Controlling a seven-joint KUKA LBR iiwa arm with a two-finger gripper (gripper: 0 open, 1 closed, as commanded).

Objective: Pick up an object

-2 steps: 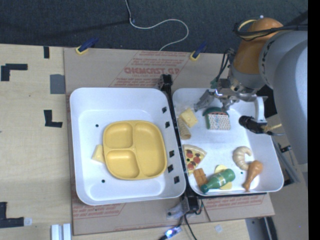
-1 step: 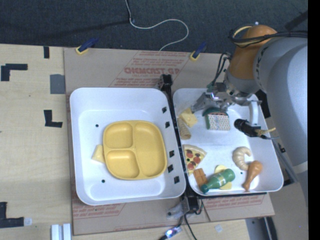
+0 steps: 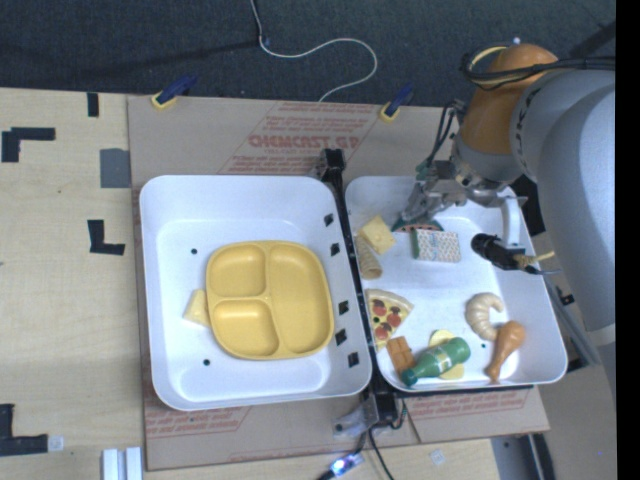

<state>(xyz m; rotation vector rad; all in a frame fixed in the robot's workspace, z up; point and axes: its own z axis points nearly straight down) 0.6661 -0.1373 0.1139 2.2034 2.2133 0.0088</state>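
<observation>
Toy food in right bin (image 3: 540, 368); arm (image 3: 560, 118) bent down over rear edge.

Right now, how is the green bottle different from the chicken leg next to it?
The green bottle is green with a pale label band, while the chicken leg is orange-brown. The bottle lies nearly flat across the view, its neck pointing toward the left bin; the chicken leg runs more up and down the view. The bottle rests on something yellow; the chicken leg lies on bare bin floor. Both are toys in the right bin, near its front edge.
</observation>
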